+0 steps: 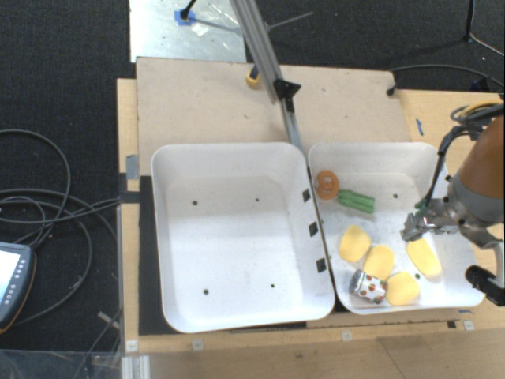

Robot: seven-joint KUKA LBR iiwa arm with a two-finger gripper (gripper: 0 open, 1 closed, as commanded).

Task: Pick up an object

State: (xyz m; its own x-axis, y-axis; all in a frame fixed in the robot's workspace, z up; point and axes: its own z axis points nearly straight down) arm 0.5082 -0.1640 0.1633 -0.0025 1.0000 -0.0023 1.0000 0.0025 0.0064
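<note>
The right bin point(371, 158) holds several objects. An orange ring-like piece point(327, 184) lies near its back left, with a green oblong object point(357, 201) just beside it. Several yellow rounded pieces lie toward the front: one point(354, 243), one point(379, 260), one point(403, 288) and one point(424, 257) at the right. A small silver, red-marked object point(368, 287) sits at the front. My gripper point(416, 229) hangs low over the right side of this bin, just above the rightmost yellow piece.
The left bin point(170, 164) stands beside the right one, with a black-marked divider wall between them. A grey slanted pole point(260, 42) crosses the back. Cables point(39, 204) and a pendant point(12, 279) lie on the floor at left.
</note>
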